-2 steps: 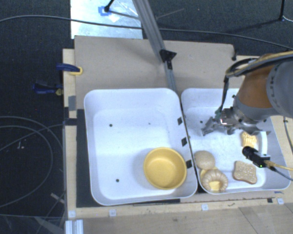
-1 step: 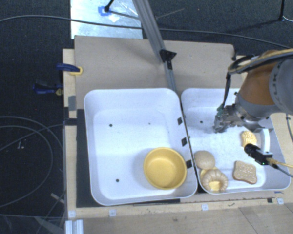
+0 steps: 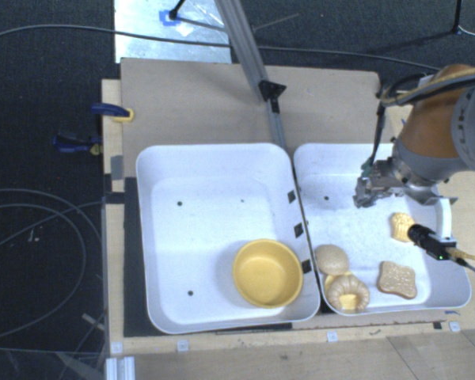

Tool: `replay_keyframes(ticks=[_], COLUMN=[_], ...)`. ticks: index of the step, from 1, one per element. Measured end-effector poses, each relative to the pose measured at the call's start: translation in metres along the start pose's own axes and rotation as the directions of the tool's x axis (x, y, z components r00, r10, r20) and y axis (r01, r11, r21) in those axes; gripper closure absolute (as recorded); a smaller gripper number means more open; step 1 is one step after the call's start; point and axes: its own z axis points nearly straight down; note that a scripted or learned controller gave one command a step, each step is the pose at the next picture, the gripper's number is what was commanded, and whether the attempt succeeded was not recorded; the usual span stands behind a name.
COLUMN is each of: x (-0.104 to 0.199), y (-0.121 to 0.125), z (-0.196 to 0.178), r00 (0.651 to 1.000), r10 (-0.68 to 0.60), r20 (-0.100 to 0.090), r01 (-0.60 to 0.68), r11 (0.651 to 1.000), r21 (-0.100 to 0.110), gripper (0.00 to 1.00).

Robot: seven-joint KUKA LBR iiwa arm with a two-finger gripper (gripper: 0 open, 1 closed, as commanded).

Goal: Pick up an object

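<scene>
My gripper [image 3: 366,195] hangs over the middle of the right bin [image 3: 332,165], pointing down at bare bin floor; its fingertips are too small and dark to read. Nothing shows between them. A small yellow food piece [image 3: 401,226] lies just right of and below the gripper. A slice of toast [image 3: 397,279] lies near the bin's front right corner. A pale bread roll [image 3: 331,258] and a croissant-like pastry [image 3: 347,291] sit at the front left of the same bin. A yellow bowl [image 3: 267,272] sits in the left bin [image 3: 190,165], front right.
A grey metal pole [image 3: 249,50] slants from the top down to the seam between the bins. A black part with a cable [image 3: 427,241] juts from the arm over the right bin's right side. Blue and yellow clamps [image 3: 103,125] grip the bench's left edge.
</scene>
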Motion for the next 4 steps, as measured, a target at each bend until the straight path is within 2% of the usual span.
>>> replay_keyframes(ticks=[1, 2, 4], x=[-0.001, -0.001, 0.102], y=[0.007, 0.008, 0.014], z=[-0.064, -0.055, -0.075], r00=[1.000, 1.000, 1.000], r10=[-0.001, -0.002, -0.006], r20=[0.001, 0.000, -0.002], r01=[0.001, 0.002, 0.006], r11=[1.000, 1.000, 1.000], r21=[-0.004, 0.003, 0.002], gripper=[1.00, 1.00, 1.00])
